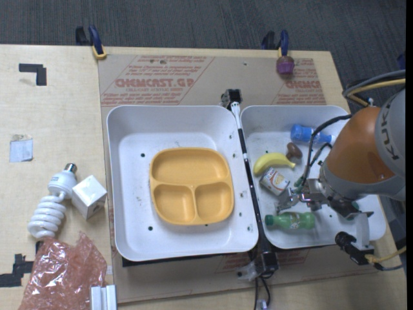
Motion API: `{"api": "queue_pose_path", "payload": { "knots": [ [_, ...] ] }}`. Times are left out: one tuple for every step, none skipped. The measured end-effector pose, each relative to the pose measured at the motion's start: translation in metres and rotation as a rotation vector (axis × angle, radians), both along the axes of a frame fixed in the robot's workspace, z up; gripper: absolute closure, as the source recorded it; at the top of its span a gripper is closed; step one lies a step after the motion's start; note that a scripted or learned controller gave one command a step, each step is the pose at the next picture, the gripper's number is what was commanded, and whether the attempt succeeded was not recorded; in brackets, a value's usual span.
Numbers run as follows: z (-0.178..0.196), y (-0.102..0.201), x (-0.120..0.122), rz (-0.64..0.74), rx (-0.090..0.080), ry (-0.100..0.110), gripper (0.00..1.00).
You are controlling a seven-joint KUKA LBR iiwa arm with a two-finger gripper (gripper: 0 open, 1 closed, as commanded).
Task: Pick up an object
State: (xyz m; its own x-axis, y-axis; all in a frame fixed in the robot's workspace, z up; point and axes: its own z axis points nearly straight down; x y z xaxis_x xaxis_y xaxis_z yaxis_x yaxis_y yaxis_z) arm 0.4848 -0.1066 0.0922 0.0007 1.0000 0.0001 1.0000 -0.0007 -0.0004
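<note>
The right bin (pixel 274 134) holds a yellow banana (pixel 271 162), a blue object (pixel 303 133), a small brown object (pixel 294 150), a small white carton (pixel 275 181) and a green bottle (pixel 292 221) lying on its side. My gripper (pixel 293 200) hangs low in this bin, just above the green bottle and right of the carton. The orange wrist band (pixel 361 154) and the arm hide the bin's right part. I see nothing held in the gripper.
The left bin (pixel 119 173) holds a yellow divided tray (pixel 190 186). On the bench to the left lie a spiral light bulb (pixel 50 205), a white cube (pixel 89 196) and a crumpled pink bag (pixel 61 273). A purple item (pixel 285 64) sits at the board's far edge.
</note>
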Motion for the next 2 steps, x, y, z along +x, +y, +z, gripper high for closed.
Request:
{"api": "queue_pose_path", "payload": {
  "knots": [
    [0.010, -0.001, 0.001, -0.002, -0.001, -0.003, 1.00],
    [0.122, 0.079, 0.013, 0.002, -0.001, -0.003, 1.00]
  ]
}}
